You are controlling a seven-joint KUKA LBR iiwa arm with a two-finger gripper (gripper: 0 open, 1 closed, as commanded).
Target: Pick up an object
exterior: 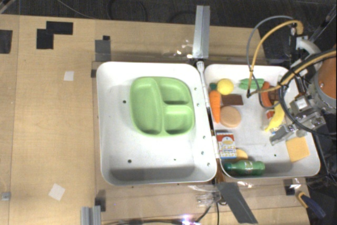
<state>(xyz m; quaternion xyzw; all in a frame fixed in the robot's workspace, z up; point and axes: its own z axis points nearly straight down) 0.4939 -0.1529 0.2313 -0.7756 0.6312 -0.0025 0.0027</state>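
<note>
Wooden bench (47, 129) under the camera, dark carpet beyond it, and two white bins side by side. Left bin (113, 166) carries a green divided tray (160, 105), upside up, sitting in its middle. Right bin (310, 166) is the busy one, and that's where the arm (324, 81) comes in from the right, cables looping above it. The gripper (283, 133) is down low over the right half of that bin — whether its fingers are apart or together, I cannot tell from up here, and nothing can be made out between them. Just beside it, on its upper left, lies a yellow banana (274, 118), touching or nearly touching the metal tip. Below and to the right sits a tan cracker square (298, 149), close by. Farther left, well apart from the gripper: a lemon (225, 86), a carrot (215, 105), a brown chocolate bar (233, 99), a round bun (230, 116). Along the near wall — a small carton (226, 145) and a green bottle (245, 167) lying flat.
</note>
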